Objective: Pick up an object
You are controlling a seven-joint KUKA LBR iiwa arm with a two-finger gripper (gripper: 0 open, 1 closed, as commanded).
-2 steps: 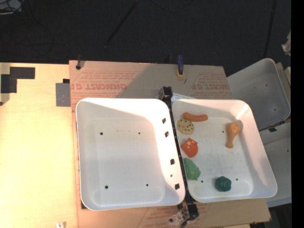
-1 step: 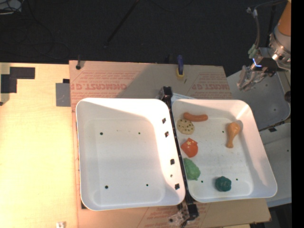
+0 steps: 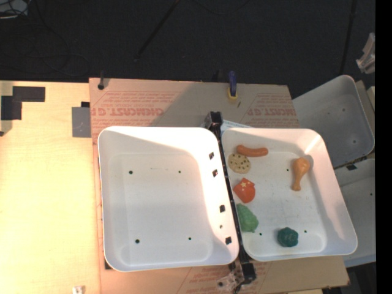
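Lying nearest: a dark green lump (image 3: 288, 237) rests by the near rim of the right bin (image 3: 321, 210), a little in from that bin's near right corner, with bare white floor around it.
Left edge of the right bin: a pale green leafy piece (image 3: 247, 218) sits just beside the wall shared with the left bin; a red fruit-like piece (image 3: 244, 190) sits close behind it, and a speckled cookie (image 3: 239, 162) lies behind that, all three hugging the same side.
Far end of the right bin: an orange sausage (image 3: 252, 151) lies crosswise just beyond the cookie, near the far wall.
Right side of the right bin: a tan drumstick (image 3: 299, 171) lies apart from the rest, with open floor between it and the left-hand row.
Open room: the middle and right half of the right bin's floor are bare, leaving the drumstick and the dark green lump the freest to approach.
Left bin (image 3: 159, 198): its white floor shows a few small dark holes.
Seam: black clips (image 3: 222, 209) line the touching rims of the two bins.
Underlay: a printed cardboard sheet (image 3: 184, 106) lies under both bins on the pale wooden desk (image 3: 43, 195).
Far edge: a blue clamp (image 3: 232, 84) grips the cardboard's far border.
Claw: whether it is released or clenched cannot be told.
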